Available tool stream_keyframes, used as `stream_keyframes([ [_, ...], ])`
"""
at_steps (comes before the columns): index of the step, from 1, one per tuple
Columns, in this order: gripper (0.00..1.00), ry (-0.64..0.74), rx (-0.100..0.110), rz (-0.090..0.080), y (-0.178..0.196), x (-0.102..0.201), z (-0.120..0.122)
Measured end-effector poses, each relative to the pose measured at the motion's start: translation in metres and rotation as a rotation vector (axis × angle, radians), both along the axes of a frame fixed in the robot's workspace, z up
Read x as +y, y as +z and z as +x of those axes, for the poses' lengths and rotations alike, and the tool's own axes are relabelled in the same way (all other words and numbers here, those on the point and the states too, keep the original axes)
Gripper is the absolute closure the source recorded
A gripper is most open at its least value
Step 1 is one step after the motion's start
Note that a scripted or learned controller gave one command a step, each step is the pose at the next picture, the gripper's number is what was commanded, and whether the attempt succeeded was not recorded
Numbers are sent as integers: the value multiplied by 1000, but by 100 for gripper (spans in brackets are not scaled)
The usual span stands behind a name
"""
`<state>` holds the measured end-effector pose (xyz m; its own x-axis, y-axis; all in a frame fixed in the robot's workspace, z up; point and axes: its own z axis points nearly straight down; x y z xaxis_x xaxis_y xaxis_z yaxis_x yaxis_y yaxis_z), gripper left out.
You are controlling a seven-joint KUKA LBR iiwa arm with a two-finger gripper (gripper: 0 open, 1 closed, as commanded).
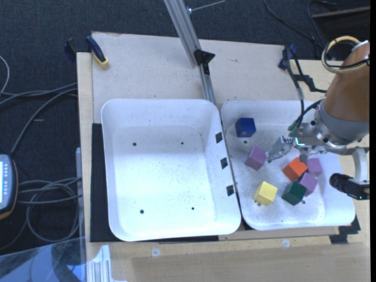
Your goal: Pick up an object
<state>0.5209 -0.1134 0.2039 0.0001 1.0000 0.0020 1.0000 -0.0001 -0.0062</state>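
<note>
Several small cubes lie in the right bin point(329, 216): a blue cube point(245, 127) at the back, a purple cube point(255, 157) in the middle, and a yellow cube point(265, 192) near the front. An orange cube point(295, 169), a green cube point(294, 192) and two more purple cubes point(314, 165) point(308, 183) are clustered at the right. My gripper point(289, 155) hangs low over the bin between the middle purple cube and the orange cube. It is open, one finger point(276, 152) slanting left and the other just above the orange cube. Nothing sits between them.
The left bin point(117, 175) is alongside, parted from the right one by a raised rim with black clips point(224, 163). A metal pole point(187, 28) slants over the bench at the back. Cables lie on the floor to the left.
</note>
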Motion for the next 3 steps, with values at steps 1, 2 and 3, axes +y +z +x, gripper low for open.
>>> stream_keyframes([
  [1,0,0,-6,-1,2,0,1],
  [2,0,0,-1,0,-41,3,3],
  [3,0,1,2,1,-101,11,-2],
])
